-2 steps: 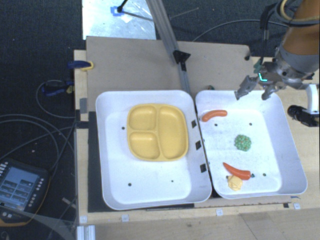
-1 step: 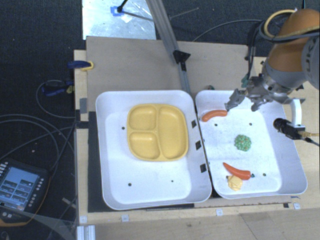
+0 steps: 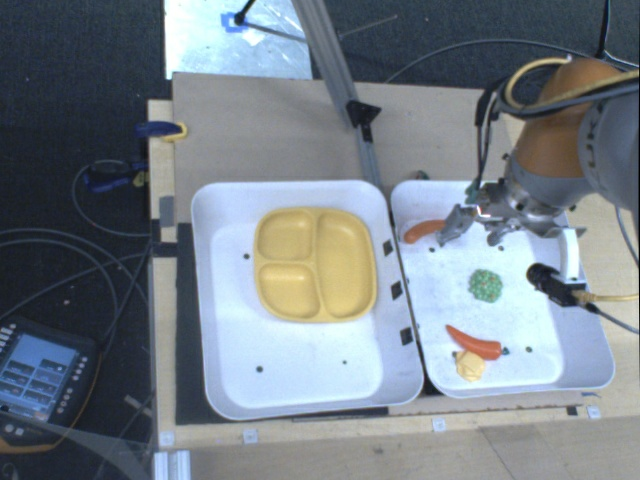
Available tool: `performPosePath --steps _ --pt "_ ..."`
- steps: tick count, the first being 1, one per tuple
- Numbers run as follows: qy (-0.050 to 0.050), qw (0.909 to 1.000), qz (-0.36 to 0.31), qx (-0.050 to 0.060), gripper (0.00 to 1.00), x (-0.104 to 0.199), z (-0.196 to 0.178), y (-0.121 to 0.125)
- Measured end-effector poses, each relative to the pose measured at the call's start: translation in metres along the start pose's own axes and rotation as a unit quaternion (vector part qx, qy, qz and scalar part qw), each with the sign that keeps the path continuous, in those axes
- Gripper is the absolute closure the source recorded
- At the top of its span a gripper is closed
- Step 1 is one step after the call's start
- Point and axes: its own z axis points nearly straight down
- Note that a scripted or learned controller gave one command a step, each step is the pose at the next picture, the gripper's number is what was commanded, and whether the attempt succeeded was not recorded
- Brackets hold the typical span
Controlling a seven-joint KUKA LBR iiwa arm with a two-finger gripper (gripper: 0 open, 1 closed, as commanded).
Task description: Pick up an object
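The right bin [image 3: 580,363] holds several small items: an orange sausage-like piece [image 3: 422,231] near its back left corner, a green bumpy ball [image 3: 486,285] in the middle, a red chili pepper [image 3: 476,343] toward the front, and a small yellow piece [image 3: 469,366] just below the pepper. My gripper [image 3: 476,232] hovers over the back of this bin, just right of the orange piece and behind the green ball. Its fingers are spread open with nothing between them.
In the left bin [image 3: 225,368] lies a yellow divided plate [image 3: 314,264]. A grey pole [image 3: 330,48] slants down to the bench behind the bins. A black part on a cable [image 3: 548,281] hangs off the wrist over the right bin's right side.
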Motion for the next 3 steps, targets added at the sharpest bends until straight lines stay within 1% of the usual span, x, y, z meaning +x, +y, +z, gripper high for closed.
performPosePath --steps 1,2,3 --pt "0.0 1.0 0.0 -0.001 0.0 0.004 0.043 0.0" --pt "0.0 1.0 0.0 -0.004 1.0 0.004 0.029 0.002" --pt "-0.001 1.0 -0.002 -0.007 1.0 0.003 -0.036 0.002"
